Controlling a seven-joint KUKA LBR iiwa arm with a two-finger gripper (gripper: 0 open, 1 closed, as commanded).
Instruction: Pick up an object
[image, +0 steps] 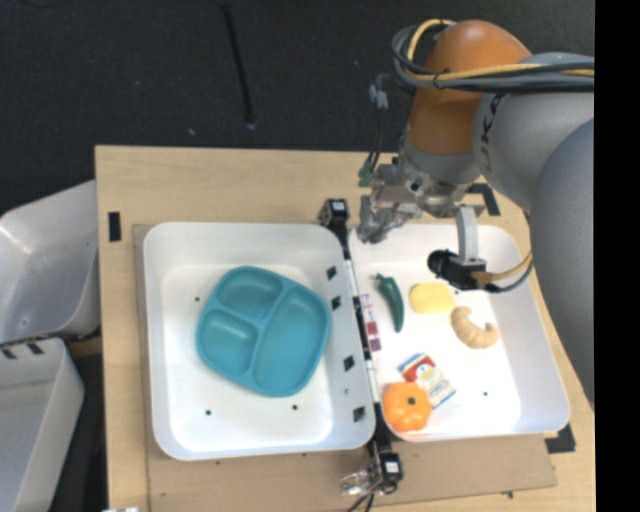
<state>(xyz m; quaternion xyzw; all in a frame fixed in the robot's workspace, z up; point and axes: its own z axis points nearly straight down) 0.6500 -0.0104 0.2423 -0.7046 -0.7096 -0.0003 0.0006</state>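
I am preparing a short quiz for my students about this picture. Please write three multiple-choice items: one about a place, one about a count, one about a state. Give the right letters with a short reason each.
1. Where does the blue divided plate lie?
A. in the left bin
B. in the right bin
C. on the bare bench

2. How many small things lie in the right bin?
A. two
B. five
C. eight

3. How does the gripper stand to the things?
A. it touches the plate
B. it rests on the orange pumpkin
C. it hangs over the far left corner of the right bin, apart from them

Answers:
1 A: the plate sits alone inside the left bin.
2 B: green pepper, yellow piece, croissant, small carton, orange pumpkin.
3 C: it is beyond the pepper, near the divider.
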